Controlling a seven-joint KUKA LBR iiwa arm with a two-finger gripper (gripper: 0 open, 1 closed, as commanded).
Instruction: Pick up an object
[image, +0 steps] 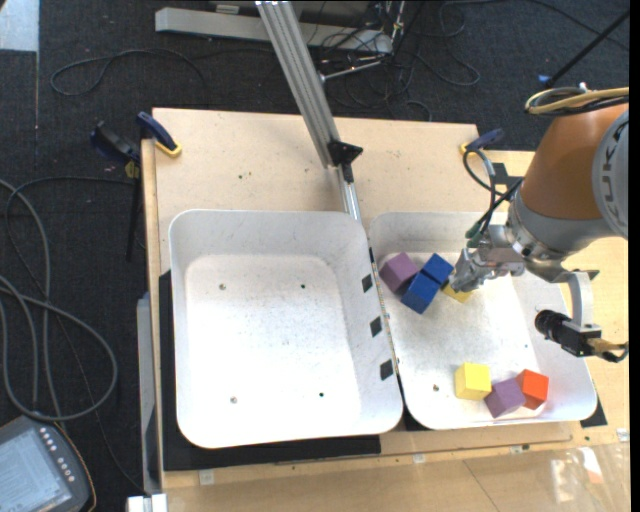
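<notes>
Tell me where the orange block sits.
The orange block lies in the right bin, near its front right corner, touching a purple block beside a yellow block.

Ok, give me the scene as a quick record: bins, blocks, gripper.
left bin: white, shallow, beside the right bin
right bin: white, holds all the blocks
upper cluster: purple block, blue blocks, a yellow bit under the gripper
lower cluster: yellow block, second purple block, orange block
gripper: low over the right bin, at the upper cluster's right edge
grasp: cannot tell
arm: reaches in from the right
</notes>
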